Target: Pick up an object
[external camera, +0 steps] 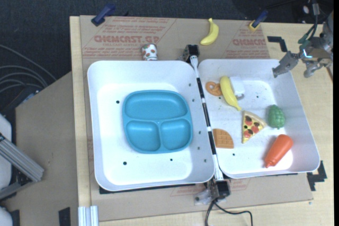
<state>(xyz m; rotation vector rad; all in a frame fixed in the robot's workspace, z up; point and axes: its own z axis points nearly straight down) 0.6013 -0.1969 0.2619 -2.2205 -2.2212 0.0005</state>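
— Two white bins sat side by side on the surface, didn't they? What lay nearest the camera?

— In the right bin, an orange carrot-shaped toy sat closest, tilted toward the near right corner. Just left of it lay a waffle piece by the bin's left wall, and a pizza slice between them, a little farther back.

— And the left bin?

— It held a blue tray with three compartments, lying flat in the middle.

— Farther back on the right?

— A green broccoli-like piece was beside the pizza slice; then a yellow banana lying at a slant, touching a small pretzel on its left.

— Beyond the bins?

— A second banana and a small spotted toy rested on the cardboard behind them.

— The pincer?

— The pincer hovered over the right bin's far right corner, fingers spread apart with nothing between them, well apart from every toy.
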